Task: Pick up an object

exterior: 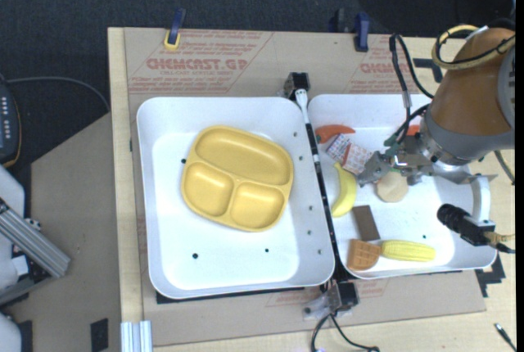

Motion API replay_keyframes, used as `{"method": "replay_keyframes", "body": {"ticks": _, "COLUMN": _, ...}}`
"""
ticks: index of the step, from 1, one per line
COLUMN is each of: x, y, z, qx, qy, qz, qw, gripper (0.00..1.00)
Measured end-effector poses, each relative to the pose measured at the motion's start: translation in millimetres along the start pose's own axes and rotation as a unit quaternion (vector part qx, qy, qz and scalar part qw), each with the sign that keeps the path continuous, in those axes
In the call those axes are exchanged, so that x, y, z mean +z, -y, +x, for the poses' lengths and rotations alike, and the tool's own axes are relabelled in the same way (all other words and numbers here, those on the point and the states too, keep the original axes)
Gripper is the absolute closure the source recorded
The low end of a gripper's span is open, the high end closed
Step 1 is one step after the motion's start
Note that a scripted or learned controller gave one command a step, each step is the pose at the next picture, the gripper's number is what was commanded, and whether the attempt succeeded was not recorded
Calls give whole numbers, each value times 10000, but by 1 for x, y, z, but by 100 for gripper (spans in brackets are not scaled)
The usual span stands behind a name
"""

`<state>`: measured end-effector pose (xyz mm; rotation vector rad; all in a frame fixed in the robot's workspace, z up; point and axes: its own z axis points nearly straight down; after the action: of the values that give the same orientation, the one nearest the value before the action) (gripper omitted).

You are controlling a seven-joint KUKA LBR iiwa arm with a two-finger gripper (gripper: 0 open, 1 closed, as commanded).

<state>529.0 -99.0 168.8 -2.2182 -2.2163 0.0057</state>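
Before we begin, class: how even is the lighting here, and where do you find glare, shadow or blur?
Camera view: lighting soft and fairly even; faint sheen on the yellow divided plate; soft shadows along the left bin walls; small items such as the corn cob slightly soft; gripper parts blurred.

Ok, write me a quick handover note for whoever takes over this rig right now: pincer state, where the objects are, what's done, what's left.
Pincer: low inside the right bin, near its middle, beside the pale round piece. Whether it grips anything cannot be told from this view.
Right bin: banana by the divider, corn cob and orange wedge at the front, brown block, red-and-white packet, orange item at the back.
Left bin: yellow divided plate.
Done: arm is down among the objects.
Left: confirm a grasp and lift one object.
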Motion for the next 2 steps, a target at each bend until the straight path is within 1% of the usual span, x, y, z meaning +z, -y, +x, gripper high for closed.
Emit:
{"method": "replay_keyframes", "body": {"ticks": 1, "x": 54, "y": 12, "z": 0, "qx": 2, "qy": -4, "qz": 9, "qw": 10000, "gripper": 0}}
{"method": "replay_keyframes", "body": {"ticks": 2, "x": 79, "y": 9, "z": -1, "qx": 0, "qy": -3, "qz": -51, "qw": 10000, "gripper": 0}}
